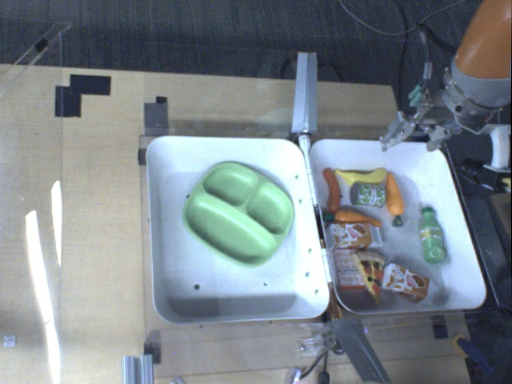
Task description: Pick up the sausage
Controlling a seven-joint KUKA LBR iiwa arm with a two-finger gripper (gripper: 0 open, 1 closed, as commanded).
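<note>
Sausage [330, 189] is sitting upright-ish at the right bin's [460, 214] left edge, beside the yellow packet [364, 187]. My gripper [416, 129] hovers spread at upper right, holding nothing. I'd come down aligned lengthwise, clear of the divider.

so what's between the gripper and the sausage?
Camera view: mostly bare white floor of the right bin. The gripper hovers over its far rim; the sausage lies by the left wall, beside the yellow packet.
</note>
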